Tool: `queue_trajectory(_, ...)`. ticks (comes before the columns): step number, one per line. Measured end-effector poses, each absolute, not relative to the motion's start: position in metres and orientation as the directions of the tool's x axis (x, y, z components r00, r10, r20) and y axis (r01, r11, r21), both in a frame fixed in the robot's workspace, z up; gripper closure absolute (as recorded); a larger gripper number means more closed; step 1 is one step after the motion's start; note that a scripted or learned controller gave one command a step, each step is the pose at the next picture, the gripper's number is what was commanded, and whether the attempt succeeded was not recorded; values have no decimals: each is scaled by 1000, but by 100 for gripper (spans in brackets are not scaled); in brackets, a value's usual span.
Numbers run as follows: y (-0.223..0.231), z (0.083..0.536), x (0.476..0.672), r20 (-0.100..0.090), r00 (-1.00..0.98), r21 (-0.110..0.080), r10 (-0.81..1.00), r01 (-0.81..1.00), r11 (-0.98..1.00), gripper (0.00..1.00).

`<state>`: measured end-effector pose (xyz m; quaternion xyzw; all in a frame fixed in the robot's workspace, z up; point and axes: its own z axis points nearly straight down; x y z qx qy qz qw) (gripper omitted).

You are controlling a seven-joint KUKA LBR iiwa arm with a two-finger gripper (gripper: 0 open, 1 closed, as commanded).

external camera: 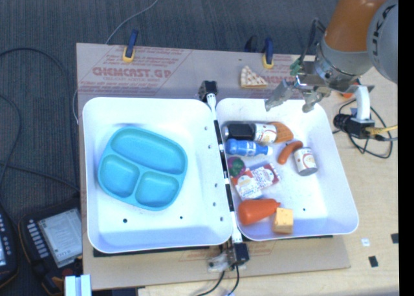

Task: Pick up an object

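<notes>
While I look down from the overhead camera, nearest me in the right bin (343,217) sit a yellow cheese wedge (283,220) and, touching its left side, an orange carrot (256,210) lying with its long axis left to right along the near edge. Behind them, a red-and-white packet (256,180) lies tilted against the bin's left wall, with a small green piece (235,165) just beyond it. A little can (305,161) rests on its side toward the right wall, and an orange sausage (290,151) slants beside it. A blue bottle (246,148) lies left to right, cap toward the left wall. At the far left corner a dark-capped bottle (253,132) lies the same way, with a brown piece (281,130) at its right end.

Over the bin's far edge hangs my gripper (294,99), fingers spread apart with nothing between them.

A blue divided plate (142,167) lies in the left bin (103,110).
</notes>
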<state>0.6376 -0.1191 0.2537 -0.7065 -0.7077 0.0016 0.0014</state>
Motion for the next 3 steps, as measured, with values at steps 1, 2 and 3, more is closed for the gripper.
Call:
queue_trajectory(1,-104,146,588,1,-1,-7,1000,1000,1,0)
queue_trajectory(2,-108,87,520,-3,2,8,1000,1000,-2,0)
queue_trajectory(3,-108,96,521,-2,3,7,1000,1000,-3,100)
